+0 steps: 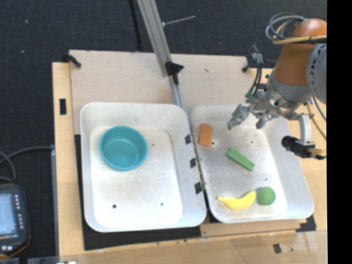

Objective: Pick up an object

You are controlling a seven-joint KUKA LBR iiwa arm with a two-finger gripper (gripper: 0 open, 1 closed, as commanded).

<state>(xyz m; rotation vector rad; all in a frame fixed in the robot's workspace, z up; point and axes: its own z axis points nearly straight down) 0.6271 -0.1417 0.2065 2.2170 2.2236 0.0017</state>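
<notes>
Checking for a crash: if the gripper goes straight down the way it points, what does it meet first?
Probably the bare floor of the right bin near its back edge. The gripper hangs open above it; the green block lies nearer the camera, though depth is unclear.

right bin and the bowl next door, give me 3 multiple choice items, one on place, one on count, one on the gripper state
1. Where is the teal bowl?
A. left bin
B. right bin
C. bare bench

2. How many objects lie in the right bin?
A. two
B. four
C. six

3. What is the gripper doing?
A. clamping the banana
B. resting in the bowl
C. open above the right bin's far end, holding nothing

Answers:
1 A: the bowl sits in the left bin.
2 B: orange block, green block, banana, green ball.
3 C: its fingers are spread, nothing between them.
</notes>
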